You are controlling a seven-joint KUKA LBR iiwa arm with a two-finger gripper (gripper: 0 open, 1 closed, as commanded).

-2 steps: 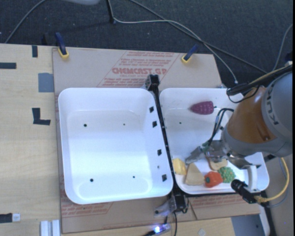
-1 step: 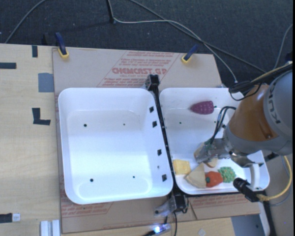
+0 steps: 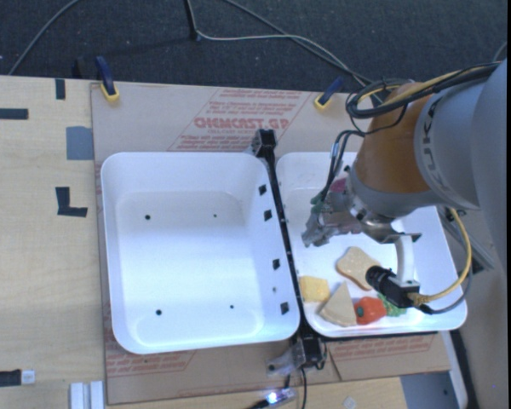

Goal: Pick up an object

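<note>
Right of centre in the frame, above the right bin (image 3: 300, 170): grey arm (image 3: 460, 143) with orange band, reaching in from the right edge, gripper (image 3: 317, 233) pointed down toward the bin's white floor beside the black divider (image 3: 275, 216). Open or shut: cannot tell from this angle, the hardware too dark and crowded to read. Nothing seen in its grasp.

Clustered at the lower right of the frame, in the bottom end of the same bin: a bread slice (image 3: 355, 267), a yellow block (image 3: 314, 289), a pale wedge (image 3: 340, 307) and a red tomato-like piece (image 3: 369, 310). Closest to the gripper, the bread slice, just below and right of it but apart. Yellow block against the divider side, touching the pale wedge; red piece tucked against the wedge's right edge.

At centre left, the left bin (image 3: 187, 254), flush against the divider. Beneath both bins, a cardboard sheet (image 3: 238, 122) with red print, pinned at its top corners by two clamps (image 3: 108, 88). Along the left edge, a wooden bench (image 3: 34, 254) marked with dark tape. Across the top, grey cables (image 3: 196, 24) looping over dark floor.
</note>
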